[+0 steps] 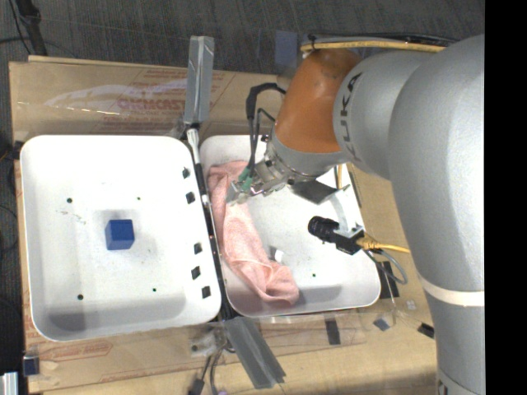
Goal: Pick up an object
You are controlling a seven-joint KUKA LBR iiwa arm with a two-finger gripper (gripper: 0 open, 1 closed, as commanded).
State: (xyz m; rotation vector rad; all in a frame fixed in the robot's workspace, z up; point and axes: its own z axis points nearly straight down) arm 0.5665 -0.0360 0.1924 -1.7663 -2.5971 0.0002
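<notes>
- Two shallow white plastic bins side by side on a brown cardboard-covered surface (pixel 99 97): left bin (pixel 49 171), right bin (pixel 346 290).
- Small blue cube (pixel 120 234) lying alone on the floor of the left bin, left of centre, well apart from every wall and from the arm.
- Crumpled pink cloth (pixel 243 245) stretched along the left side of the right bin, from near the upper-left corner down to the lower wall, bunched thickest at its lower end.
- Small white scrap (pixel 278 256) just beside the right edge of the pink cloth, on the bin floor; nature too small to tell.
- Grey arm with orange band (pixel 317 97) entering from the right and bending down over the upper part of the right bin.
- Two-finger metal gripper (pixel 249 186) at the upper end of the pink cloth, over or touching its top fold; contact not certain from this angle.
- Fingers seen nearly end-on and merged with the wrist hardware: spread or pressed together, cannot tell; nothing visibly between them.
- Black cylindrical fitting (pixel 329 230) with a yellow cable over the right part of the right bin.
- Grey metal bar (pixel 198 81) rising from the seam between the bins.
</notes>
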